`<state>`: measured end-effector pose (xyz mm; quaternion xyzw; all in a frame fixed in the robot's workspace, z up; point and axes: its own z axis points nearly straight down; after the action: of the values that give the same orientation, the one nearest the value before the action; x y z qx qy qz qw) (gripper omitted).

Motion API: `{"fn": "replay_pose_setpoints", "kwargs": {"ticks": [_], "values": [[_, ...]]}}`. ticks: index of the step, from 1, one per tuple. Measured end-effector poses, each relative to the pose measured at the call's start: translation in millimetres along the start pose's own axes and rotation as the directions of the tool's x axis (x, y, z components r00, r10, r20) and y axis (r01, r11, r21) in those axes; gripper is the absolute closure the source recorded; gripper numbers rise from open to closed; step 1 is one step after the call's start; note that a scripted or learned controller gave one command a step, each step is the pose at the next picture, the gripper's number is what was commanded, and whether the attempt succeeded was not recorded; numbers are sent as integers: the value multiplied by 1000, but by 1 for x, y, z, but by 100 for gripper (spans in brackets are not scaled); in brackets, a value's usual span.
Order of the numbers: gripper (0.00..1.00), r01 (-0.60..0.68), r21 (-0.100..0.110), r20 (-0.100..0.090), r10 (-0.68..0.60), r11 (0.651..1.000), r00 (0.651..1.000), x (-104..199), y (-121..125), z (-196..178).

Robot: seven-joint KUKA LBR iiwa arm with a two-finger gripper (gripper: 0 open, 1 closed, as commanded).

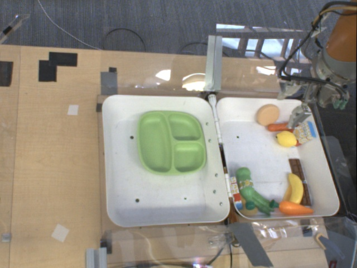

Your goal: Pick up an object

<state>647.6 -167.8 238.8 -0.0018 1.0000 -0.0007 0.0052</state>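
Observation:
In the right bin [254, 149] the gripper [299, 118] hangs low over the far right corner, reaching in from the arm [334, 54] at the upper right. Just below its tip lie a yellow lemon [286, 139], a small orange carrot [277, 127] and a white and blue packet [306, 132]. A tan round object [268, 114] sits to the gripper's left. Nothing shows held in the gripper.
The near side of the right bin holds a banana [294, 188], a brown bar [298, 171], a larger carrot [295, 208] and a green toy [250, 191]. A green divided plate [171, 142] lies in the left bin [120, 166]. A metal post [213, 63] stands behind the bins.

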Motion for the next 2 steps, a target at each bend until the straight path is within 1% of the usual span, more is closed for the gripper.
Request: {"fn": "replay_pose_setpoints", "kwargs": {"ticks": [1, 2], "values": [[0, -38, 2, 5, 38, 999, 999, 40, -35, 139], [0, -22, -1, 3, 22, 1000, 1000, 46, 12, 149]]}}
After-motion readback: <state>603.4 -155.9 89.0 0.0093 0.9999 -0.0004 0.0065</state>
